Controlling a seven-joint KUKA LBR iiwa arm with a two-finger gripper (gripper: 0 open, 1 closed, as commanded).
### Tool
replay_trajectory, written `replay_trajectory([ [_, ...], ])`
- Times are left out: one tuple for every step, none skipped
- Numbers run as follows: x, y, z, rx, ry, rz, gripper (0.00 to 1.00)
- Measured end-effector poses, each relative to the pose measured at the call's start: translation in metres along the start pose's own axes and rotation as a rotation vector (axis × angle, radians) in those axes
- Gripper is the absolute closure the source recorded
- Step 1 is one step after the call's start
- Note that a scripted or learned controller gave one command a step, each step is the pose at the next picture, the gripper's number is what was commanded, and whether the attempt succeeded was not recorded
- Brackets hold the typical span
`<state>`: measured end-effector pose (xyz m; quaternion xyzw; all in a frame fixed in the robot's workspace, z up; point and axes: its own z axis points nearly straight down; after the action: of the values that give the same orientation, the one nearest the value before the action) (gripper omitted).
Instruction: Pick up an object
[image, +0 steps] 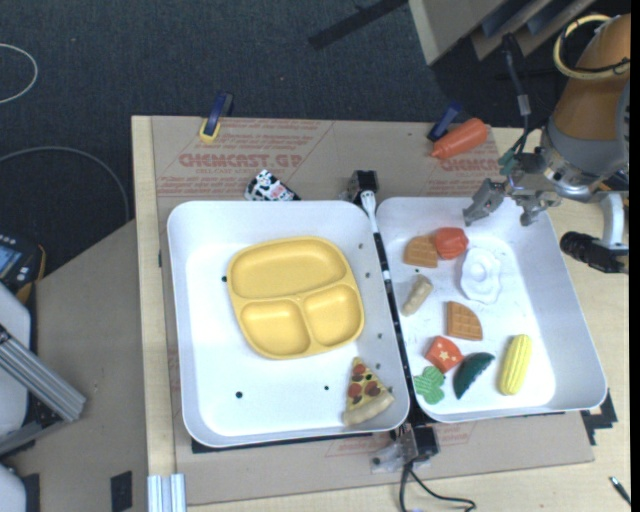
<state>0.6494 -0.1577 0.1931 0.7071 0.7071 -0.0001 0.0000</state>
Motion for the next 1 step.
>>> replay_trajectory([
  [-0.0044,-0.007,0.0601,0.007,0.002,0.001,0.0],
])
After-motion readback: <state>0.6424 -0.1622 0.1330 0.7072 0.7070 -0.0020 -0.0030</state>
